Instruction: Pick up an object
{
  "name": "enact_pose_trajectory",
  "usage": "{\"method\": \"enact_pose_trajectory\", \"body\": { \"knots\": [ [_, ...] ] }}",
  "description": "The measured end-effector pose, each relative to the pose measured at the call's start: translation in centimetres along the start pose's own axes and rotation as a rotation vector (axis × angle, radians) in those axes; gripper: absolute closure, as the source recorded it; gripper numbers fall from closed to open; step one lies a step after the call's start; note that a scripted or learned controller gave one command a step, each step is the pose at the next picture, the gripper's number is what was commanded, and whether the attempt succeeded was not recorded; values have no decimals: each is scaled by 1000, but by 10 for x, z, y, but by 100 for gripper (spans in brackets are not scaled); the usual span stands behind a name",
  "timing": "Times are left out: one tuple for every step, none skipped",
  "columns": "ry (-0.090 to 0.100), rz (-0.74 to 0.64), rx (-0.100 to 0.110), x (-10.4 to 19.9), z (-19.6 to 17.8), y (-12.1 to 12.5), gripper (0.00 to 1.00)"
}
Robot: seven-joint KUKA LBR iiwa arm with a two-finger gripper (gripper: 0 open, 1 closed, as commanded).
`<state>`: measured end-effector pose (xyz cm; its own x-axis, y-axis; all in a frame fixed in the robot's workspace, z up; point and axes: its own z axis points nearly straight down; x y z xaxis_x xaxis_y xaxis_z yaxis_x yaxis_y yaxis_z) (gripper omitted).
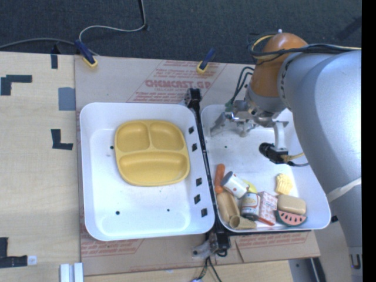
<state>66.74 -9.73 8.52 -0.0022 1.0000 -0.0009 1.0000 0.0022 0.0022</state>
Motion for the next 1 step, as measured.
{"method": "enact_pose_trajectory", "body": {
  "knots": [
    [0, 2, 1, -6, -1, -70, 0]
  ]
}}
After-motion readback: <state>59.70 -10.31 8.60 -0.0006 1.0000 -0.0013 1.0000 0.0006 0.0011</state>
